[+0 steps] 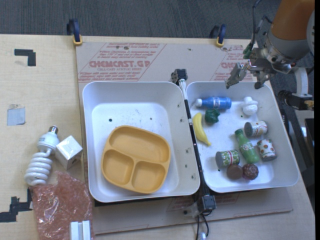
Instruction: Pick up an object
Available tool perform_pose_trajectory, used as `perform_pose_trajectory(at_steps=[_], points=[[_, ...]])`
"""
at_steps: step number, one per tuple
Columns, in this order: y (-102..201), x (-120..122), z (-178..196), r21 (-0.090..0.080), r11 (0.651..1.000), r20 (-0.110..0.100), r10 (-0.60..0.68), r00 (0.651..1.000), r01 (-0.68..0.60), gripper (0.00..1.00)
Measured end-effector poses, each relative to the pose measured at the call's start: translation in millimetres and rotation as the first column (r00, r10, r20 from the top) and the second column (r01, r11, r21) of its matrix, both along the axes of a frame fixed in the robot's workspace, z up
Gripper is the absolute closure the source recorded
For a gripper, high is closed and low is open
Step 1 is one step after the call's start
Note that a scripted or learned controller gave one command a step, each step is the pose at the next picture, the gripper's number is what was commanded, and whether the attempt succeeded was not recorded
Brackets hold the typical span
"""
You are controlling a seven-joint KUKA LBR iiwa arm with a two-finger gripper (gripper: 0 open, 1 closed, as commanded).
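Hovering above the right bin's [280, 109] far edge, our gripper [246, 78] has its jaws spread, pinching nothing.

Right bin [280, 134] holds the pickable clutter — blue bottle [216, 103] lying at eleven o'clock, banana [200, 129] along nine, green bottle [247, 146] tilted near centre.

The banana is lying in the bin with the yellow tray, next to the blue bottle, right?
Not quite. The camera view shows the banana in the right bin, not the left bin where the yellow tray sits. It does lie near the blue bottle, just below it.
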State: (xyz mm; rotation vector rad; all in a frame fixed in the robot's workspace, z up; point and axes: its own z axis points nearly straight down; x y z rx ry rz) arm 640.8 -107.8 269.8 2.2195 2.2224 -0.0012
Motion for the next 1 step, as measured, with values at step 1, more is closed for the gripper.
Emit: perform_pose_trajectory(at_steps=[1], points=[[-45.1, 6.1, -125.7, 0.0, 1.0, 0.0, -0.002, 1.0, 0.002, 0.0]])
